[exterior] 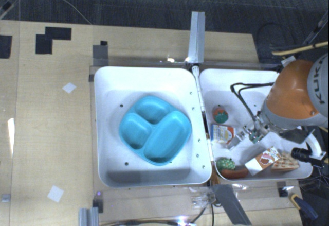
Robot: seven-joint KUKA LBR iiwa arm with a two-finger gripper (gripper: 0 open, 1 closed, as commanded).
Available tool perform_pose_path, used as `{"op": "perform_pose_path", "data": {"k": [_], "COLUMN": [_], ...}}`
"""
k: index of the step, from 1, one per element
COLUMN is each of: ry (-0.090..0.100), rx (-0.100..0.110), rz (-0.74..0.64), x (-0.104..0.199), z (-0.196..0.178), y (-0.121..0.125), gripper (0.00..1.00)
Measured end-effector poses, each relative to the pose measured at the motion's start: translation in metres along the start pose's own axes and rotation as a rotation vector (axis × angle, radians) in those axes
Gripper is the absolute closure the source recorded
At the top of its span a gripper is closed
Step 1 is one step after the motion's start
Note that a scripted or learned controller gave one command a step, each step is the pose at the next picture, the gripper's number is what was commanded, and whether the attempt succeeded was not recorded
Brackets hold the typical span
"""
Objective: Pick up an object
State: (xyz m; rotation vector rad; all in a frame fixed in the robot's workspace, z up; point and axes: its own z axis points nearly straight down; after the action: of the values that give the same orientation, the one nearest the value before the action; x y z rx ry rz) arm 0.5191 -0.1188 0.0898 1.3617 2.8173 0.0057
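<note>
Item: one grey arm with an orange band (293,93), entered from the right over the right bin (267,76). The gripper (250,133) was recorded low inside that bin, near its middle. Whether its fingers stood wide or narrow could not be told, and nothing was seen between them.

Contents, placed relative to the gripper:
- a small printed packet (222,133), just to its left and close to touching;
- a small round red-and-green piece (220,115), above and to the left, apart;
- a green-and-red toy food item (230,167), below and to the left, against the bin's near wall;
- a white wedge-shaped carton (263,160), below and slightly right, with a waffle-like tan piece (286,163) beside it.

The left bin (105,117) held a blue divided tray (155,129), well apart from the gripper.

Step judged in hand: descent toward a grasp, the printed packet being the likeliest object. It would be done best if the packet were centred between the fingertips before closing, and a straight lift were made clear of the bin's dividing wall.

Obscured: the bin's upper right part was covered by the arm; the packet's print was too small to read; contact between gripper and packet could not be settled.
</note>
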Motion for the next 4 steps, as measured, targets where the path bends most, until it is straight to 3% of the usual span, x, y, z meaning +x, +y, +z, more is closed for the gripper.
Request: {"op": "perform_pose_path", "data": {"k": [1, 2, 3, 4], "ry": [0.003, -0.006, -0.003, -0.013], "rx": [0.002, -0.004, -0.002, -0.009], "rz": [-0.378, -0.192, -0.228, -0.229], "x": [-0.042, -0.045, 0.007, 0.004], "z": [-0.113, -0.028, -0.001, -0.013], "y": [-0.018, -0.069, -0.03, -0.026], "gripper": [0.0, 0.0, 0.0, 1.0]}}
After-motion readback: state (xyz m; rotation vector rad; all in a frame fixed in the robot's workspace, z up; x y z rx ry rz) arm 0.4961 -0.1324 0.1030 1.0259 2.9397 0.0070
